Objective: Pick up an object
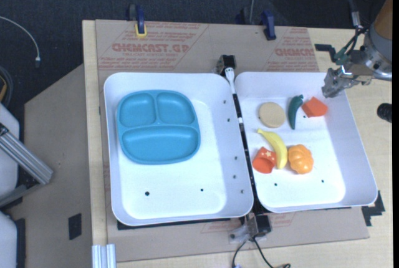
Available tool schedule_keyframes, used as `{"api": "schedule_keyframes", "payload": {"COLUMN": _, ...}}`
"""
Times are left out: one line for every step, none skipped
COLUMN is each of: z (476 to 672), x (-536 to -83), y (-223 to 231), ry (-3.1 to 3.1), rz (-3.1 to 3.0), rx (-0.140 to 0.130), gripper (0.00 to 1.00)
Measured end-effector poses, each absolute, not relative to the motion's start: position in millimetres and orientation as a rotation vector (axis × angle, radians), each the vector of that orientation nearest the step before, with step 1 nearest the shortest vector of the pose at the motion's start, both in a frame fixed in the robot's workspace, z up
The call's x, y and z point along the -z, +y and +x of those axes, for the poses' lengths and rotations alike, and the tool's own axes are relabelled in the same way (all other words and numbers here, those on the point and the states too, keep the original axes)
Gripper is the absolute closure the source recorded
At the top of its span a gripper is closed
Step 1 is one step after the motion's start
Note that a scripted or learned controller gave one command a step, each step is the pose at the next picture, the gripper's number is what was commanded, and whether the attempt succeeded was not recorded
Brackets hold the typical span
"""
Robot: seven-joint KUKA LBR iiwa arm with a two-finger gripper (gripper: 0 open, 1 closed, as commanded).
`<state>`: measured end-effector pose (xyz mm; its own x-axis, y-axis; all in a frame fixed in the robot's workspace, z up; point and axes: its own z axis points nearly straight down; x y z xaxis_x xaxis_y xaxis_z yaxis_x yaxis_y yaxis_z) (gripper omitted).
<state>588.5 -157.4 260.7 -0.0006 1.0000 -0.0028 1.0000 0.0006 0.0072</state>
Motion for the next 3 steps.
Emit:
{"api": "schedule_keyframes", "payload": {"z": 597.0, "x": -264.2, "y": -108.4, "ry": 2.224, "rz": 2.214, "rx": -0.004, "gripper": 1.00}}
{"api": "schedule_keyframes", "payload": {"z": 597.6, "x": -265.6, "y": -48.4, "ry": 2.227, "rz": 2.217, "rx": 0.000, "gripper": 1.00}}
{"api": "schedule_keyframes", "payload": {"z": 599.0, "x": -248.1, "y": 9.2, "ry": 2.230, "rz": 2.218, "rx": 0.003, "gripper": 1.00}}
